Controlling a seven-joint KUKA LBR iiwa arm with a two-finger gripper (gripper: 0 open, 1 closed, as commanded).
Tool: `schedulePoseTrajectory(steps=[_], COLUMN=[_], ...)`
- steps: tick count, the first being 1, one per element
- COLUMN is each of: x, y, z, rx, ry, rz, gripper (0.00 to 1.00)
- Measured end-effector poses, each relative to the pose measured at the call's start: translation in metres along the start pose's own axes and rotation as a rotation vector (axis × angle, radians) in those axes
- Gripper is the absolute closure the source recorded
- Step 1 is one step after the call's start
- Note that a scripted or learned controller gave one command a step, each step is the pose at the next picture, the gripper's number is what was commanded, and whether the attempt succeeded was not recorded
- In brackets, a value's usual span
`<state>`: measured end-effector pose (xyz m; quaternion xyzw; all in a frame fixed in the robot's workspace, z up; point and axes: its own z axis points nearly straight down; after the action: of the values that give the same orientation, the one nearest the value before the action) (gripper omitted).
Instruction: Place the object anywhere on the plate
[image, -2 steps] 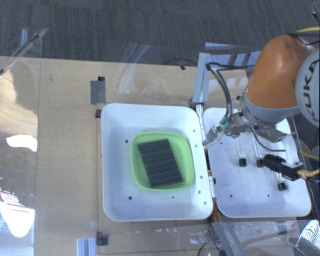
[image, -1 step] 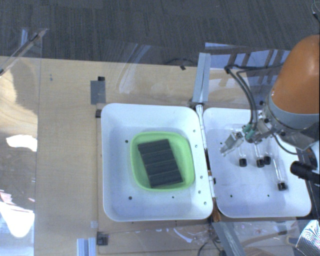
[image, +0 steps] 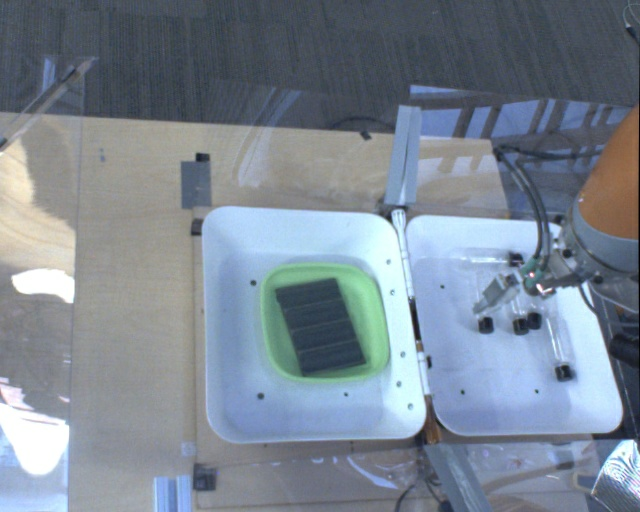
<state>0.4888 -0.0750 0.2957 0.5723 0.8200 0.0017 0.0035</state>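
A dark grey ribbed block (image: 319, 327), the task's thing, is seen lying flat on the green plate (image: 273, 330), turned at a slant and covering most of the plate's floor. The plate is set in the middle of the left white bin (image: 230, 300); a band of bare white is left around the plate on all sides, widest toward the bin's near and left walls. To the right of the plate, past the ridge where the bins meet, the right white bin (image: 470, 400) is found. Over its upper right part the gripper (image: 507, 309) is held, with nothing seen between its fingertips; whether it is spread or pressed together cannot be told. The arm (image: 610, 200), grey with an orange band, is brought in from the right of the plate. Both bins are borne by a pale wooden bench (image: 120, 300), which is left bare well to the left of the plate. Beyond the bench, behind the plate, dark grey carpet (image: 250, 50) is seen.
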Motion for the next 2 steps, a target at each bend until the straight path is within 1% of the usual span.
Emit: schedulePoseTrajectory(steps=[1,2], x=[-0.047,-0.123], y=[-0.017,-0.044], z=[0.009,-0.007], rx=[0.000,-0.002], ry=[-0.001,-0.004], rz=[0.046,0.104], gripper=[0.00,0.00])
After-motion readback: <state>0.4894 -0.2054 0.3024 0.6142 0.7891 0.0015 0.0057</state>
